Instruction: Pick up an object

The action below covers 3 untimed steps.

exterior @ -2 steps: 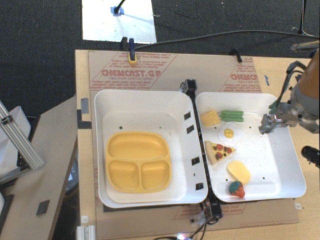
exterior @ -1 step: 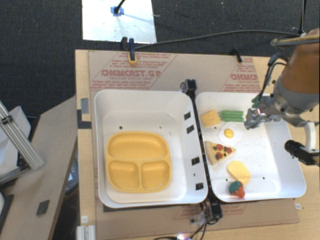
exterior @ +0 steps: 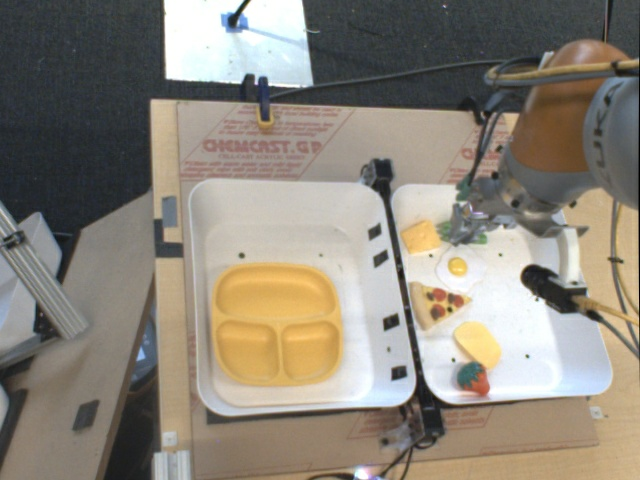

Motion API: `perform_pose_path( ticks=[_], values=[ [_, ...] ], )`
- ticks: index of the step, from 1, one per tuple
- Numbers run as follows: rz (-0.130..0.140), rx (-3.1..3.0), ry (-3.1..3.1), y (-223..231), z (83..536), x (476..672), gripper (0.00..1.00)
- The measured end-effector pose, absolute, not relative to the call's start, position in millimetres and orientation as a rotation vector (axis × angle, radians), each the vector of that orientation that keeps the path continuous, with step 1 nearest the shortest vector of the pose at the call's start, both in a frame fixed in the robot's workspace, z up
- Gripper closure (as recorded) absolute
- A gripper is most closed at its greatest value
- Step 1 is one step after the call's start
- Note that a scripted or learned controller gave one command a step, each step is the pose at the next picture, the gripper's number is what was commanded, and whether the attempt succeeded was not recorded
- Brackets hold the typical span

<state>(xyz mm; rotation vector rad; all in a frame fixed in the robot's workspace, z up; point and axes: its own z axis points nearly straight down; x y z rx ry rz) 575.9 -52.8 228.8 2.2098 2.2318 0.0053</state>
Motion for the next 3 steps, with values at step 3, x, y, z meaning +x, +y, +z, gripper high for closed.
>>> perform_pose_path(
  ticks=[3],
  values=[
    [0.007,2.210,2.233,109.0,235.1,612.7,1.00]
  ],
)
